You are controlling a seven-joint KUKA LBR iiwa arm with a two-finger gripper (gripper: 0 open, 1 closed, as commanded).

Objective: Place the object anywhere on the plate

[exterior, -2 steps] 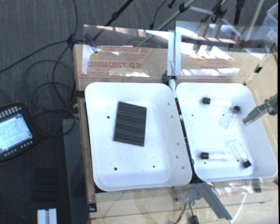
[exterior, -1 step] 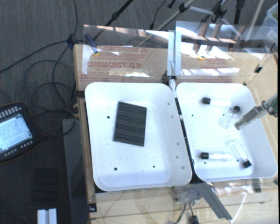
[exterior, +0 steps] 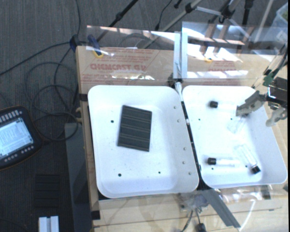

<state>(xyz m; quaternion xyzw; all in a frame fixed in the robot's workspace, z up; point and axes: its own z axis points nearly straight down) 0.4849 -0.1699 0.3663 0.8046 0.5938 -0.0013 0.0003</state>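
A dark ribbed rectangular plate (exterior: pixel 135 127) lies flat in the middle of the left bin (exterior: pixel 101 105). Clear plastic pieces with black caps lie in the right bin (exterior: pixel 275 178): a tube (exterior: pixel 221 162) near the front, a second clear piece (exterior: pixel 248 157) to its right, a faint clear piece (exterior: pixel 234 125) in the middle, and a small black cap (exterior: pixel 213 104) at the back. My gripper (exterior: pixel 257 114) hangs over the right bin's back right part, above and right of the middle clear piece. Its fingers are spread open with nothing between them.
A raised divider (exterior: pixel 186 124) separates the two bins. A clear upright panel (exterior: pixel 180 57) and tripod legs stand behind the bins. A teach pendant (exterior: pixel 9 137) and cables lie on the floor at the left.
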